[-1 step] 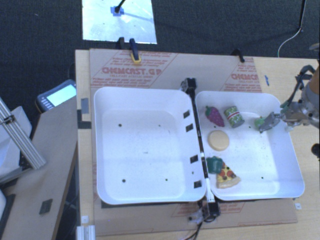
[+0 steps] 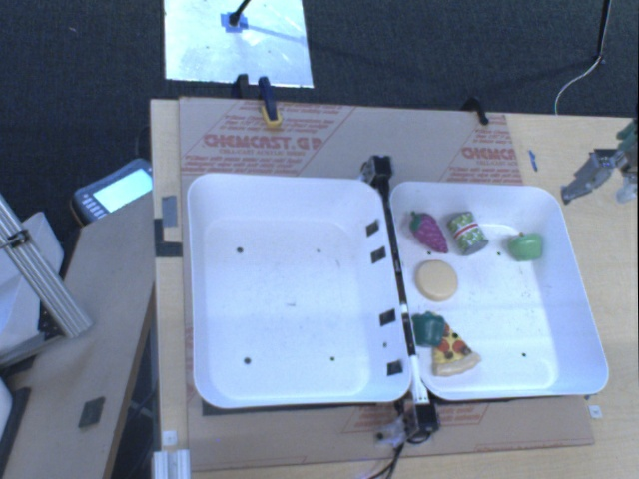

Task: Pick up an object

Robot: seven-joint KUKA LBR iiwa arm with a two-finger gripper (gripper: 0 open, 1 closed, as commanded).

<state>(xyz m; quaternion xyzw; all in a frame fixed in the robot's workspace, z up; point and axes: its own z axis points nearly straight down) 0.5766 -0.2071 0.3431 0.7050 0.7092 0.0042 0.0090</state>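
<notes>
Green toy [image 2: 526, 246] nearest, below-left of gripper [image 2: 602, 173], which hangs at the right bin's [image 2: 571, 267] rim, holding nothing, finger state unclear; risk: toys crowd the wall, so descent may clip the rim.

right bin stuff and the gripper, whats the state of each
gripper: above the bench, right of the right bin, holding nothing
can: lying on its side
green pepper: loose by the far wall
purple fruit: lying flat
round cookie: flat
pizza slice: flat, touching the teal toy
</notes>
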